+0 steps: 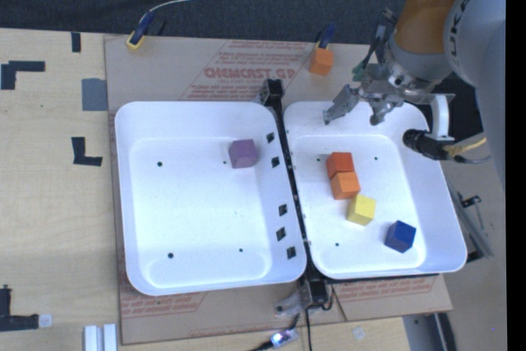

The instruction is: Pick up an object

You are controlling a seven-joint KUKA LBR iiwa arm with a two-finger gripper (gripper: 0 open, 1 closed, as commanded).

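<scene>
The arm (460, 4) reaches in from the right, its orange band above the wrist, and the gripper (360, 108) hangs over the far rim of the right bin (427, 263). Its two fingers (337, 109) are spread apart with nothing between them.

The right bin holds four blocks. A red cube (339, 163) sits near the middle, with an orange cube (345, 184) touching its near side. A yellow cube (361, 210) lies just beside the orange one, toward the front, and a blue cube (400, 235) rests near the front right corner, apart from the others. All four sit on the bin floor, well clear of the gripper (the red cube is the closest to it).

The left bin (140, 259) holds a single purple cube (242, 153), toward its far right part.

Outside the bins, a small orange block (321, 60) sits on the cardboard sheet (238, 70) beyond the right bin, and a black clip (271, 91) sits at the far end of the seam where the two bins meet. A grey cable (185, 0) runs across the dark floor to a yellow-and-blue clamp (140, 33) at the sheet's far left corner.
</scene>
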